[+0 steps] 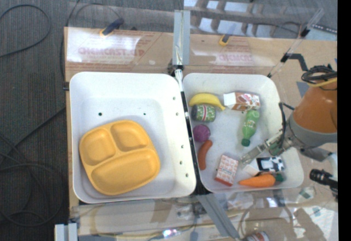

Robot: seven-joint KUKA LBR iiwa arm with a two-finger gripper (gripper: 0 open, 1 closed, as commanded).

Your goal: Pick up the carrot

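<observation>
The carrot (pixel 258 181) is orange with a green tip and lies flat along the front wall of the right bin (pixel 274 87), near its front right corner. My gripper (pixel 253 154) reaches in from the right, low over the bin floor and just behind the carrot, apart from it. The arm's orange band (pixel 317 114) hangs over the bin's right rim. Nothing shows in the gripper.
The right bin also holds a banana (pixel 206 99), a green can (pixel 203 113), a carton (pixel 242 101), a green bottle (pixel 250 127), a purple ball (pixel 201 133), a red sausage (pixel 204 154), a small red box (pixel 226 170) and a black-and-white item (pixel 271 165). A yellow divided tray (pixel 119 155) lies in the left bin.
</observation>
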